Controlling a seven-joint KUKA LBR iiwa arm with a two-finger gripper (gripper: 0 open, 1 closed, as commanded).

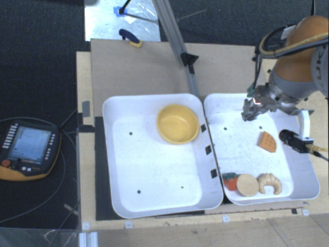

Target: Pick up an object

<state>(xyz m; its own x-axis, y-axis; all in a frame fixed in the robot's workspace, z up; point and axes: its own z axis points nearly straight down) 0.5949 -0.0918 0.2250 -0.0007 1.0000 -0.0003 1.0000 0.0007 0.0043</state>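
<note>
Left bin (154,189): open floor except yellow bowl (178,123) at 1 o'clock.
Right bin (231,138): waffle piece (267,142) at 3 o'clock, croissant (270,183) at 5 o'clock.

Bench (144,71) was a tan board top, seen from above at a slant. Two shallow white bins sat side by side on it, edges touching: left bin (128,189), right bin (226,138). A grey pole (172,24) crossed the far part of the bench at a slant. A small blue and yellow clamp (130,37) sat at the far edge, left of the pole.
</note>
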